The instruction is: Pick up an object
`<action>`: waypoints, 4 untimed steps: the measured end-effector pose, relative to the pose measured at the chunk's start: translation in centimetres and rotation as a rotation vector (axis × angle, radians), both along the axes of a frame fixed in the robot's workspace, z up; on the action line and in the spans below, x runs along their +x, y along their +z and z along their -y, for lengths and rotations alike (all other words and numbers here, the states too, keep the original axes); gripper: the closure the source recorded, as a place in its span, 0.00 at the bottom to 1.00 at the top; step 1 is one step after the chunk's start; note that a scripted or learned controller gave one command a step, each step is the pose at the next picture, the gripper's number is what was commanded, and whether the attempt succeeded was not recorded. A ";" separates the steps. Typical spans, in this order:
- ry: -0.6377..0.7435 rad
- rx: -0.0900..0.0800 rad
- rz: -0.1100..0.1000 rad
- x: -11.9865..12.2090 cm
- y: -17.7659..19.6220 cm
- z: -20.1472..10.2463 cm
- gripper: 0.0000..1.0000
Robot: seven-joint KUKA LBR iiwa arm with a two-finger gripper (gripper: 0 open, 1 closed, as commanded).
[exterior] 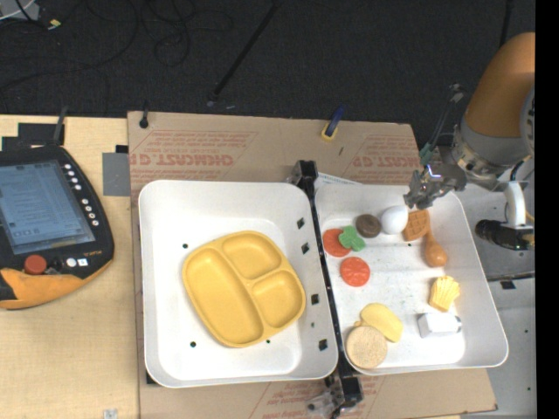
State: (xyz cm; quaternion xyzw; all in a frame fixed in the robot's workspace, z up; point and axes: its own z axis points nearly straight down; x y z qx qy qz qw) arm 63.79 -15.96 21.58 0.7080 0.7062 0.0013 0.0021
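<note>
Gripper (425, 184): poised at the right bin's (489, 343) far edge, above an orange toy piece (417, 224); whether it is clenched or released, cannot tell. Risk: crowding (white ball (395, 219) touches the piece) may cause a glancing, failed grasp.

Yellow divided tray (243, 287) in left bin (166, 234); toy foods in right bin (489, 321).

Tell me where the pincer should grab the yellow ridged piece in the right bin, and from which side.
Probably from straight above, closing across the narrow width of the yellow ridged piece. It lies flat, its long axis tilted slightly, with bare bin floor to its left. The white block sits just below it and the bin wall runs close on the right, so keep the fingers clear of those.
</note>
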 end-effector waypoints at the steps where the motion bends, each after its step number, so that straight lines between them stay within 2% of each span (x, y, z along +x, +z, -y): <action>1: 0.002 0.001 -0.005 0.0 1.2 0.1 1.00; 2: 0.004 0.003 -0.010 -2.5 0.4 -3.8 1.00; 3: 0.006 0.004 -0.009 -4.7 1.5 -8.8 1.00; 4: 0.004 0.003 -0.011 -7.2 0.4 -13.1 1.00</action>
